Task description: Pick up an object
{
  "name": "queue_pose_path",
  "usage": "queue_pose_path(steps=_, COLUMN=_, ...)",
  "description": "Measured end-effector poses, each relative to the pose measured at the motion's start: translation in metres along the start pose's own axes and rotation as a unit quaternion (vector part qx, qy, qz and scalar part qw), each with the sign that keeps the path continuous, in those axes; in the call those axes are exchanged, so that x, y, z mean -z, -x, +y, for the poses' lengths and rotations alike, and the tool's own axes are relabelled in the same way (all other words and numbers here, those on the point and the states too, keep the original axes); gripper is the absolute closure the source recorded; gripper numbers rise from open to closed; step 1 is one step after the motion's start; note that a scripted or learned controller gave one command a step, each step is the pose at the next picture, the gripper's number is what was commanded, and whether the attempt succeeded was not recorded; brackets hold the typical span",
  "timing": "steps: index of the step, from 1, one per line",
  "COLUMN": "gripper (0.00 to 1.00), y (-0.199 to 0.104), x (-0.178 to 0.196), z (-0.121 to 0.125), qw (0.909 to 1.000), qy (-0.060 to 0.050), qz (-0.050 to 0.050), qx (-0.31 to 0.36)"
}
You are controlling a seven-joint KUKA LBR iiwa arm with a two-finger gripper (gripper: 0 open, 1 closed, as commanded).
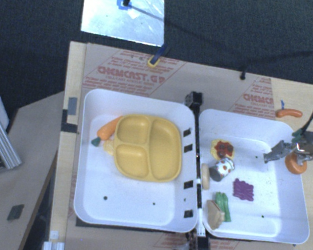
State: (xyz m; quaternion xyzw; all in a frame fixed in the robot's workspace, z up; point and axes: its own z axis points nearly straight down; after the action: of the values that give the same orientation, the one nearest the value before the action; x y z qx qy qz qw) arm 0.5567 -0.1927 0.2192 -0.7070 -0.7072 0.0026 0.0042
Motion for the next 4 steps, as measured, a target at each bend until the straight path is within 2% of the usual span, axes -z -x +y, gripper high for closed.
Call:
queue_pose_path(steps=1, gripper=0.00, y=0.000, x=0.006, z=0.003, qw=1.0000, qy=0.005, qz=-0.001, qx=0.001)
queue_pose_path(steps=2, gripper=0.00, y=0.001, x=-0.056, z=-0.001, qw=1.0000, qy=0.003, qz=-0.001, qx=0.001)
queue_pose_path(steps=3, gripper=0.00, y=-0.002, x=-0.110, z=0.009, qw=1.0000, qy=0.003, qz=0.000, qx=0.002)
queue_pose_path(steps=4, gripper=0.00, y=-0.002, x=-0.131, z=0.012, qw=1.0000, qy=0.008, qz=-0.001, qx=0.001)
